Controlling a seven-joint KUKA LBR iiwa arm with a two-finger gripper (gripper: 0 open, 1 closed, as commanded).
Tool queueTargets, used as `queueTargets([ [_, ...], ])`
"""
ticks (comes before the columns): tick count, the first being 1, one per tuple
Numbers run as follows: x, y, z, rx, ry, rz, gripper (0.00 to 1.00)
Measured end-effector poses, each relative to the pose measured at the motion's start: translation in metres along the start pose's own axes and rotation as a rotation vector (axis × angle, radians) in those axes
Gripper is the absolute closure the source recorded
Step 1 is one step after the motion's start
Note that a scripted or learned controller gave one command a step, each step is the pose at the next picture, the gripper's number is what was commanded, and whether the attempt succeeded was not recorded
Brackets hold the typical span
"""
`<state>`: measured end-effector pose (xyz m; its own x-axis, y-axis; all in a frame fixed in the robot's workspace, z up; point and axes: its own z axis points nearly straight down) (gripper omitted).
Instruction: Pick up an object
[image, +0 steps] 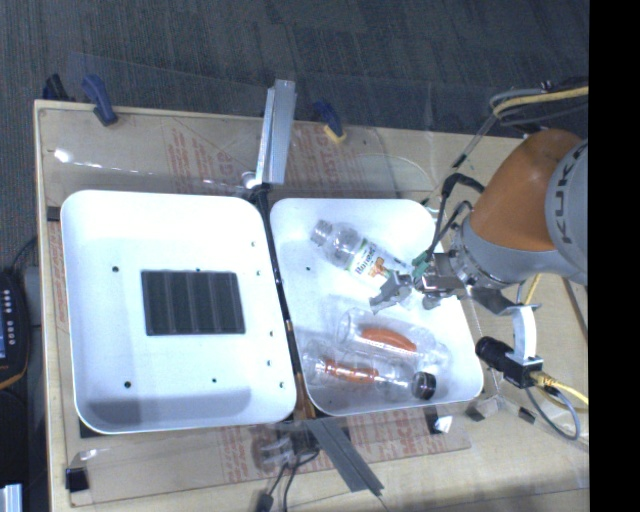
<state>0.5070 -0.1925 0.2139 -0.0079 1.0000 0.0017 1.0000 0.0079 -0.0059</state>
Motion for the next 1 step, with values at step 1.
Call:
queueTargets([
  [1,-0.0178,0.0966,0.0598,0.000,-0.001,0.038,0.00],
])
